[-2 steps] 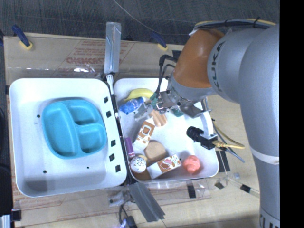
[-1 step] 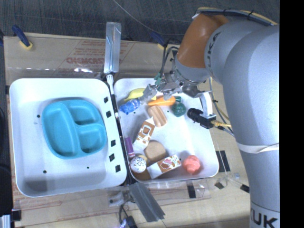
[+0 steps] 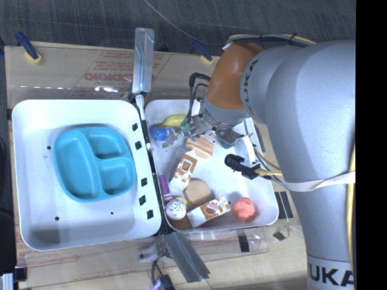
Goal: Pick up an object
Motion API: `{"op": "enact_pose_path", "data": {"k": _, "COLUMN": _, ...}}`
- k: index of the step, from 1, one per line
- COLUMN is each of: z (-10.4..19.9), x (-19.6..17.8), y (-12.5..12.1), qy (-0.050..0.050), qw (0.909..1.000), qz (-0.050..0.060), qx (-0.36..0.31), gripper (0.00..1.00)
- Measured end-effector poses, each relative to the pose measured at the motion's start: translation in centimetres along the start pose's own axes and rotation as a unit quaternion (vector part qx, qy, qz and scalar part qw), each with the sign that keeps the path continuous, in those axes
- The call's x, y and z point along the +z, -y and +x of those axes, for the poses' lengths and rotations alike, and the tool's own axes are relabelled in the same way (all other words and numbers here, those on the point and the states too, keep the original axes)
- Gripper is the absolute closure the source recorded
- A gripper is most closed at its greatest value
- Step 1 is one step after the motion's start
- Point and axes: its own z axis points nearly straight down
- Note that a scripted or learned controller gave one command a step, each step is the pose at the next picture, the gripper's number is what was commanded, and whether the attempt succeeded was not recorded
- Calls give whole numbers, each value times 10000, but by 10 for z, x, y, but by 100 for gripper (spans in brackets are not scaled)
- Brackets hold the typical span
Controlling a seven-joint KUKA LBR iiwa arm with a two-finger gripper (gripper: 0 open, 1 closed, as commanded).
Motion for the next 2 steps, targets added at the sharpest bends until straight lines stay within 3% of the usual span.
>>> {"op": "enact_pose_path", "data": {"k": 1, "z": -59, "x": 9, "y": -26, "qy": -43, "qw": 9997, "qz": -53, "qx": 243, "gripper": 0}}
{"op": "enact_pose_path", "data": {"k": 2, "z": -61, "x": 2, "y": -23, "qy": -7, "qw": 9997, "qz": -14, "qx": 228, "gripper": 100}}
